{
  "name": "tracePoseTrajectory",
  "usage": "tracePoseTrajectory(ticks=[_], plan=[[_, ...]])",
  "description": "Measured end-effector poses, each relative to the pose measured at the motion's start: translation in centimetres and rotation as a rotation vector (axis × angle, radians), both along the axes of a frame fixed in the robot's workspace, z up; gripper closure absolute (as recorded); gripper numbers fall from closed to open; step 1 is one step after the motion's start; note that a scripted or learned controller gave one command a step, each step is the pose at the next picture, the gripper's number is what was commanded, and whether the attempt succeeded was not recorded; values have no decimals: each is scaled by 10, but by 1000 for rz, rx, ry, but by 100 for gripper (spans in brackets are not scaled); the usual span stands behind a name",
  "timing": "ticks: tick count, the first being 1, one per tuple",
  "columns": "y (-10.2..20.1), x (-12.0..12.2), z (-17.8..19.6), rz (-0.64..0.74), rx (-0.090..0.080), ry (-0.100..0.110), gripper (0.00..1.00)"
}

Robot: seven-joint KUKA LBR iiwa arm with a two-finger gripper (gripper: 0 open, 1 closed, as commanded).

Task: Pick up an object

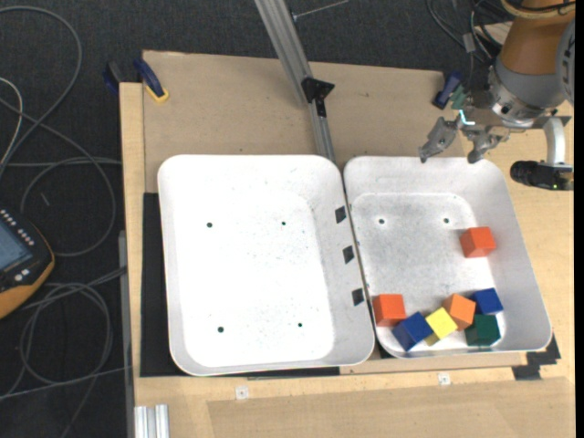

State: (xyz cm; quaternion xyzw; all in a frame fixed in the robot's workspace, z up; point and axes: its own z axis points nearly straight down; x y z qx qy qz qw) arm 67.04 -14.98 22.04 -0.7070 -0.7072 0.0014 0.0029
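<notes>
My gripper (451, 152) hangs above the far rim of the right bin (429, 168), fingers spread open with nothing between them. Well below it in that bin lie several small blocks. An orange block (477, 241) sits alone near the right wall. At the near edge are another orange block (390, 308), a blue block (412, 329), a yellow block (441, 322), an orange block (462, 309), a blue block (487, 300) and a green block (483, 332), packed close together.
The left bin (246, 263) lies beside the right one, with black clips (348, 254) along the shared rim. A slanted metal rod (292, 53) rises behind the bins. Blue clamps (151, 80) grip the board's far corners. Cables trail on the floor at left.
</notes>
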Motion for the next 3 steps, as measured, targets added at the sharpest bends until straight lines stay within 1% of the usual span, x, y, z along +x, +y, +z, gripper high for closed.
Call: tracePoseTrajectory(ticks=[1,2,3], plan=[[0,0,3,1,-2,-3,0],[8,-4,-56,1,-1,0,0],[12,-8,-99,1,-1,0,0]])
